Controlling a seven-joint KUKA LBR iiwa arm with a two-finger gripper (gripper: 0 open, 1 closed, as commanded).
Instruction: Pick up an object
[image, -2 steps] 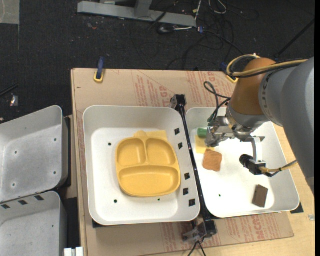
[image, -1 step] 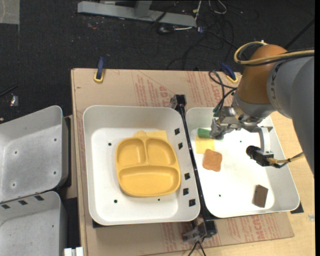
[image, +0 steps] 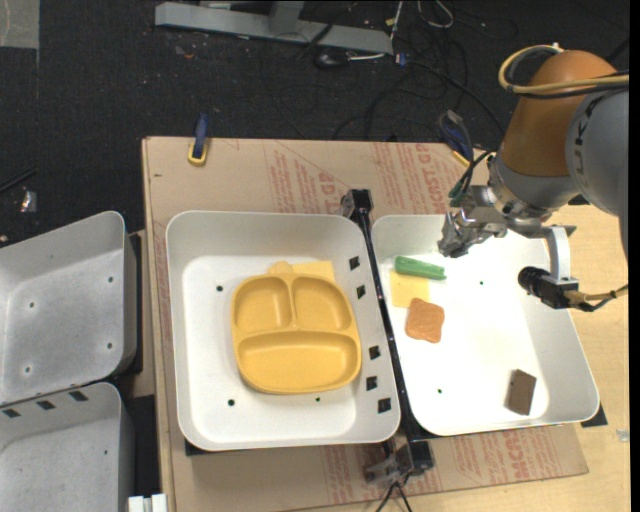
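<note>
Just left below the claw (image: 457, 243) lies a green stick (image: 419, 267).

A single fixed camera looks down at a slant from above the brown cardboard-topped bench (image: 270, 165), far enough back to take in both shallow white plastic bins (image: 190, 300) side by side, plus dark floor with cables beyond the far edge. The grey arm with its orange band (image: 560, 110) enters from the frame's right. Its two-finger gripper (image: 455, 243) sits high in the right half, so most of the framed scene lies left of and below the fingers.
</note>
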